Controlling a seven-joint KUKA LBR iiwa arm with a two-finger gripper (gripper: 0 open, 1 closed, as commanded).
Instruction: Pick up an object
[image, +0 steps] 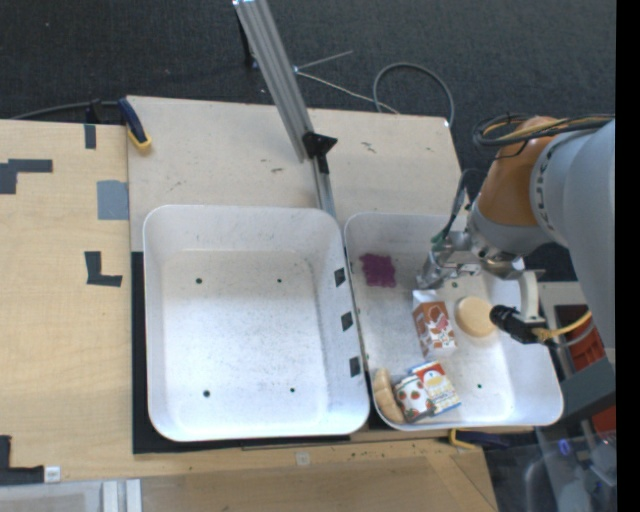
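In the right bin (520, 400) lie a purple bunch of grapes (378, 269), a small red-and-white carton (433, 323), a round tan bun (475, 317), a red-and-white packet (428, 389) and a brown pastry (386, 394). My gripper (437, 268) hangs low over the bin's upper middle, just above the carton's top end and to the right of the grapes. Nothing shows between its fingers.
The left bin (160, 300) stands beside the right one, their rims touching. A metal pole (285, 80) slants over the bench at the back. A yellow-and-blue clamp (135, 125) sits at the bench's far left corner. Cables run at the right.
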